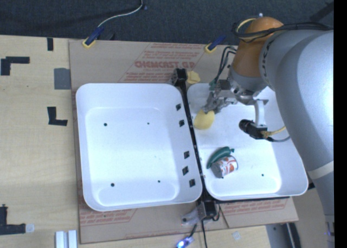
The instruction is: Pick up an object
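A pale yellow rounded object (204, 120) lies in the right bin (282, 182), close to its left wall. My gripper (213, 106) hangs right above and slightly right of it, pointing down at it; whether it touches the object is hard to tell. Lower in the same bin lies a small grey can-like object (224, 165) with a red label and a green piece on top. Another small yellow item (193, 77) sits at the bin's top left corner.
The left bin (87, 133) stands beside the right one, joined by a black clipped divider (187, 133). The large grey arm (303, 95) covers the right bin's far right side. A black cable (255, 129) hangs off the wrist.
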Robot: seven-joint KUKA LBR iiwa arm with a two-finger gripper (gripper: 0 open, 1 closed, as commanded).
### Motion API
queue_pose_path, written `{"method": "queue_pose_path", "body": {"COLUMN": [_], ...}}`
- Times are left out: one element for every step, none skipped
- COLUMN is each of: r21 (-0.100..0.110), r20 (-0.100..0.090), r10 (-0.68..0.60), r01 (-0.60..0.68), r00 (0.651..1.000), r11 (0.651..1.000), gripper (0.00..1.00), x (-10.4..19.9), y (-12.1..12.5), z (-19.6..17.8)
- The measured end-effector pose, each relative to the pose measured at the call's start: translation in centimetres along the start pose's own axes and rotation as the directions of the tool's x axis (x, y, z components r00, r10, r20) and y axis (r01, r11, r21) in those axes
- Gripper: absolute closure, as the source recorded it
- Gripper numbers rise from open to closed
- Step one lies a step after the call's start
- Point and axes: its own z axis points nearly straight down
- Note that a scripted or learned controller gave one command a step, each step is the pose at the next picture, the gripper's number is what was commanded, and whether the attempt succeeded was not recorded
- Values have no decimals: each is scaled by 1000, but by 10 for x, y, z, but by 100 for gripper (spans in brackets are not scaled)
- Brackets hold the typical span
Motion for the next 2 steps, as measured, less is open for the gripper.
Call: {"method": "queue_pose_path", "body": {"r21": [-1, -12], "r20": [-1, 0], "r10": [4, -1], "r01": [-4, 1], "r00": [1000, 1000], "r11": [1000, 1000], "gripper": [100, 100], "x": [-11, 4], "y": [-40, -31], "z": [-154, -355]}}
